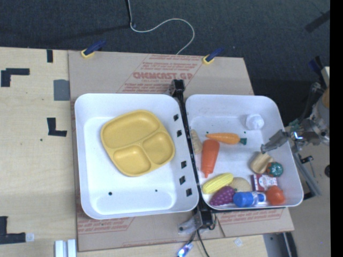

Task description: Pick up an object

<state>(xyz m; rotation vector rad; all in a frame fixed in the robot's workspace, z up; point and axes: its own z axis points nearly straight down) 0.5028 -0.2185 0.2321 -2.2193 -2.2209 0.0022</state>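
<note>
My gripper (pixel 274 141) reaches in over the right rim of the right bin (pixel 230 103), just above a tan bread-like piece (pixel 260 163) and a green ball (pixel 275 169). I see nothing held in it. Around them lie a small carrot (pixel 225 138), a larger orange vegetable (pixel 209 157), a yellow corn cob (pixel 217 182), purple grapes (pixel 223 196), a blue bottle (pixel 247 199), a red-and-white carton (pixel 263 182), a red tomato (pixel 276 195) and a white cap (pixel 254 122).
The left bin (pixel 88 143) holds a yellow divided plate (pixel 138 142). Black clips along the divider (pixel 184 143) join the two bins. Both bins sit on a cardboard sheet (pixel 161 71), with a white cable (pixel 161 25) behind it.
</note>
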